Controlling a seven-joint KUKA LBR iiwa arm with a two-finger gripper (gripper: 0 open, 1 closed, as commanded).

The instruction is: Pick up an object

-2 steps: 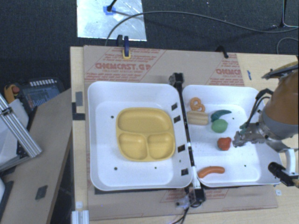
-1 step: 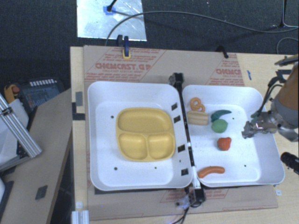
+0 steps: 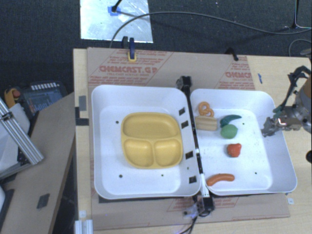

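Left bin (image 3: 105, 130) holds a yellow tray (image 3: 148, 139). Right bin (image 3: 261, 101): pretzel (image 3: 205, 109) and bread (image 3: 206, 124) by its left wall, green pieces (image 3: 228, 128) and red piece (image 3: 233, 150) mid-bin, sausage (image 3: 220, 179) near front-left corner, long axis left-right. Gripper (image 3: 271, 126) sits over the right rim; can't tell its state. Targets lie to its left.

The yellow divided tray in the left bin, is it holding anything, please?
Empty: the yellow tray shows three bare compartments.

- "CHEMCAST GP" stands in red capitals on the brown protective sheet (image 3: 146, 65) under the bins, near its far left corner.
- The same red lettering repeats at the far right corner, partly legible, set at a slant.
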